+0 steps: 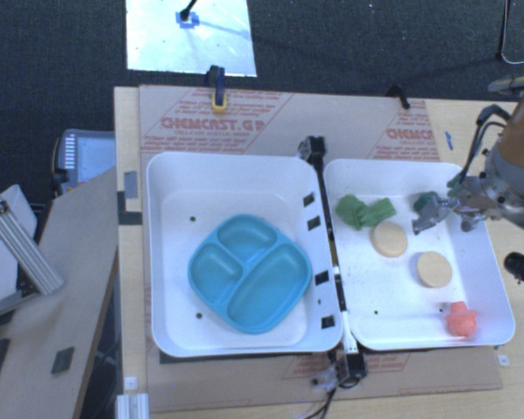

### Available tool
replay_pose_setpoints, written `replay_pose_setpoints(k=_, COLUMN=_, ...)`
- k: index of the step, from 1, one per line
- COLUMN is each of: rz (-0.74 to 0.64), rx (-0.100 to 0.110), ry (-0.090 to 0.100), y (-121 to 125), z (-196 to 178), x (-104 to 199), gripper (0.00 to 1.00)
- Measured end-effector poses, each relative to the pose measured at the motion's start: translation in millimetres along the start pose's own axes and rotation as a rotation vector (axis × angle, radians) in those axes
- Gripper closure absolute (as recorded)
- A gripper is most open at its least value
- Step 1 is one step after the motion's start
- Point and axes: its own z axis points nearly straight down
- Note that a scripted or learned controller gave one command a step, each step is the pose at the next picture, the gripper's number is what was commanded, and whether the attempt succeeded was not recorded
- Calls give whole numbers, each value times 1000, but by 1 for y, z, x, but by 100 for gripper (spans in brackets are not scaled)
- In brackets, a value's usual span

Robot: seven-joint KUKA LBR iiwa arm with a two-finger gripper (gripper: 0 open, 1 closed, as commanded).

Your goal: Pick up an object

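The right bin (498, 260) holds a green toy (364, 210) near its far left. Two tan round discs lie in it, one (389, 238) in the middle and one (435, 270) closer to the front. A pink-orange object (460, 319) lies in the front right corner. My gripper (441, 223) hangs low over the far right part of this bin, just right of the upper disc. It is open with nothing between its fingers. A small dark green piece (426, 203) shows at its left finger; I cannot tell whether it is an object or part of the gripper.
The left bin (170, 234) holds a blue divided plate (249, 272). A black divider strip (325, 243) runs between the bins. Cardboard (244, 120) lies under both bins, with a yellow clamp (218, 103) at its far edge.
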Motion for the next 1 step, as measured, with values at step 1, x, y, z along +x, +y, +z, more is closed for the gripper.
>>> replay_pose_setpoints(k=1, rz=-3, rx=-12, ry=-2, y=3, z=-7, x=0, gripper=0)
